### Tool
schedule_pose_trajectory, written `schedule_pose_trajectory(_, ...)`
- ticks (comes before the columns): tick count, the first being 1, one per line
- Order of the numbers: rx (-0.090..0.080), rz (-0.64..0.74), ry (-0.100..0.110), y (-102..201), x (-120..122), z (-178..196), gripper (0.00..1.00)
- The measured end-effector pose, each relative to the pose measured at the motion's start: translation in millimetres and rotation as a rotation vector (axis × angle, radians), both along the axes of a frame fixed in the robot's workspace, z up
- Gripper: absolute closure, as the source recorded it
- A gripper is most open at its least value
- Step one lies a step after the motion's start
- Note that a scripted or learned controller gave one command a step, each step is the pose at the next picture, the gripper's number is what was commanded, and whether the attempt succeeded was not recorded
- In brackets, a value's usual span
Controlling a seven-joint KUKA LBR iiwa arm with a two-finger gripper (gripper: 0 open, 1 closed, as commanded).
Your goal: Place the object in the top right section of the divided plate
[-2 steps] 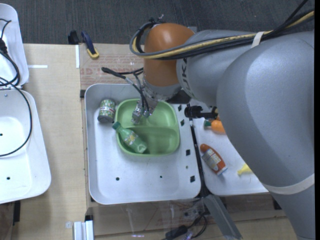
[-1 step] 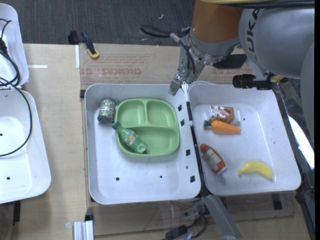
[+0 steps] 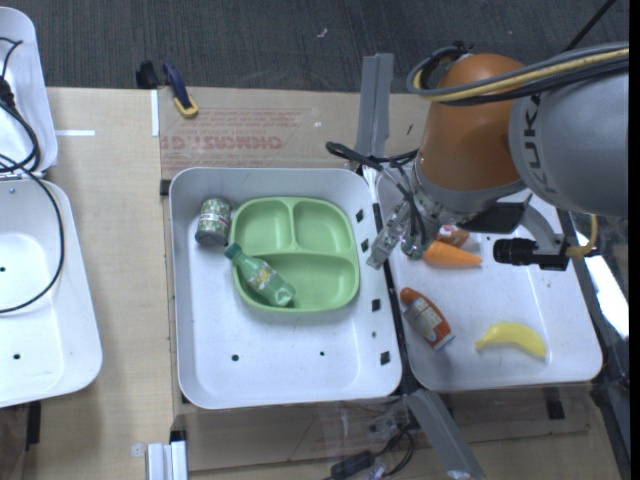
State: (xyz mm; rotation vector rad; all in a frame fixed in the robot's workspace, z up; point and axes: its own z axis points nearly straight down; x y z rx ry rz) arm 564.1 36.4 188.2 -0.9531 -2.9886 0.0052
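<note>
A green divided plate lies in the left bin. A small green bottle rests tilted on the plate's lower left rim. My gripper hangs over the left side of the right bin, just past the wall between the bins. An orange carrot lies just to the right of the gripper. The wrist hides the fingertips and whatever may be between them.
A small can stands in the left bin beside the plate's upper left corner. In the right bin lie a yellow banana and an orange and white bottle. A black cylinder juts from the arm.
</note>
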Motion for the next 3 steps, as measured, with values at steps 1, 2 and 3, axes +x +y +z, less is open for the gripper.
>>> schedule_pose_trajectory(1,0.003,0.361,-0.001,45,-72,18,1.0)
schedule_pose_trajectory(2,0.001,0.253,-0.004,66,-4,125,1.0)
schedule_pose_trajectory(3,0.002,0.272,0.001,13,-75,18,1.0)
